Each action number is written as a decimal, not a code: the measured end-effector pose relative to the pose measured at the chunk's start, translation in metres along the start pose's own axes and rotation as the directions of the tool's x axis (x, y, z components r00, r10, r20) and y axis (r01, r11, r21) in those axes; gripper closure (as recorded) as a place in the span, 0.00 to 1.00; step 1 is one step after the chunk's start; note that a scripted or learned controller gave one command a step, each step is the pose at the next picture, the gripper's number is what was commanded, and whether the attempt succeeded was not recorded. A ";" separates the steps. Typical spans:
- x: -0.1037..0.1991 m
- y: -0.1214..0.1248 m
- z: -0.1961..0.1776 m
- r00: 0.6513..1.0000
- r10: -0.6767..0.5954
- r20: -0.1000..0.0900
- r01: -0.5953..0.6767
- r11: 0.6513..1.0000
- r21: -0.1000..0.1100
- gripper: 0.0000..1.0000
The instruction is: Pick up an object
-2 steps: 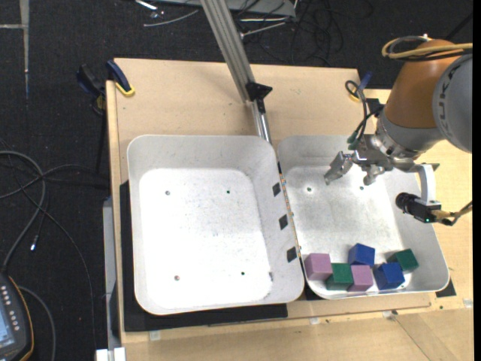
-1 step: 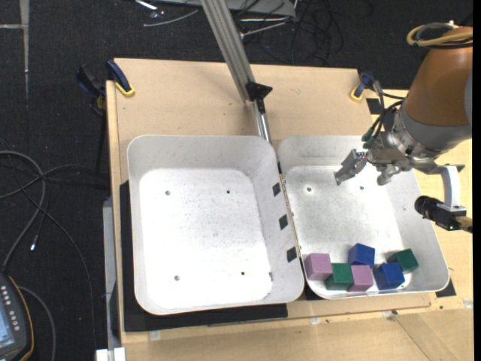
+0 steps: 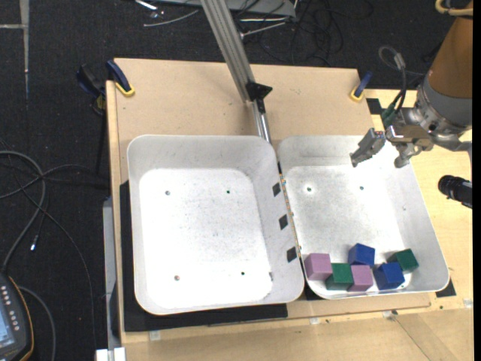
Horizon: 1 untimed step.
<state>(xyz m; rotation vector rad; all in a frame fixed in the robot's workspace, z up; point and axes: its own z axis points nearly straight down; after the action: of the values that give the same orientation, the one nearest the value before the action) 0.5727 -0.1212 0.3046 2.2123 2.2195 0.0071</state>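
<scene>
The gripper (image 3: 385,149) hangs over the far rim of the right bin (image 3: 421,201), its two fingers spread with nothing between them, so it looks poised above the bin rather than committed to a grasp. The blocks (image 3: 361,268) it could pick, two purple, two blue and two green, crowd the near edge of that bin, touching or just beside one another, well apart from the gripper. Packed so tightly against the wall, they leave little room for fingers. The left bin (image 3: 150,156) holds none.
</scene>
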 end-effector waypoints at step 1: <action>-0.094 0.030 0.020 1.000 0.010 0.003 -0.010 1.000 0.007 0.00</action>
<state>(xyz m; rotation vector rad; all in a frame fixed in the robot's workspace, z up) 0.6028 -0.2151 0.2855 2.2253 2.2112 -0.0042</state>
